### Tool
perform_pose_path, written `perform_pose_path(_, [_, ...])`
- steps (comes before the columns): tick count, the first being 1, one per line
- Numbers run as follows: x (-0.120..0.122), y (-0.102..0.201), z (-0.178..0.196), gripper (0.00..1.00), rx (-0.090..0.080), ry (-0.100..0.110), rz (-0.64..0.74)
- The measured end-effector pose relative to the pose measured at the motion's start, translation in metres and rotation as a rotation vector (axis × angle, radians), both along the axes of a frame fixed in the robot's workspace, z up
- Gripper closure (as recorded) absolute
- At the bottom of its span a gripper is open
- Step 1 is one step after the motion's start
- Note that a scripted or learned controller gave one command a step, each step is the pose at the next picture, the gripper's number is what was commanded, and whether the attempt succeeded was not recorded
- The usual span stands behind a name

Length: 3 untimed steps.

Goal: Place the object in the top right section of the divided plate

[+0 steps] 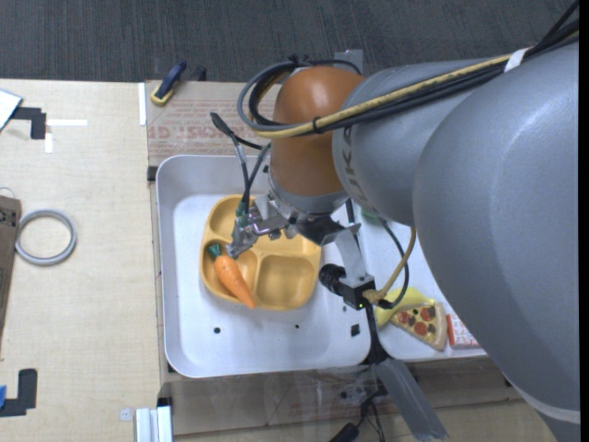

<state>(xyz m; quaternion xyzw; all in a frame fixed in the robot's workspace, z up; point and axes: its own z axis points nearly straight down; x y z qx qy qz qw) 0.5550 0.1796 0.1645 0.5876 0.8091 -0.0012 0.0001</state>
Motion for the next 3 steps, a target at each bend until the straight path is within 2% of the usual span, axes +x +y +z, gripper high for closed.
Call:
perform_pose_path(1, [0.014,-0.022,-0.072,0.00,0.002,-0.002,-0.161])
perform_pose_path(2, [0.054,-0.033,0.079,0.00,-0.001,-0.001,-0.313])
perform_pose_path(3, [-0.029,-0.092,0.170,0.00,-0.001,-0.001,-0.197])
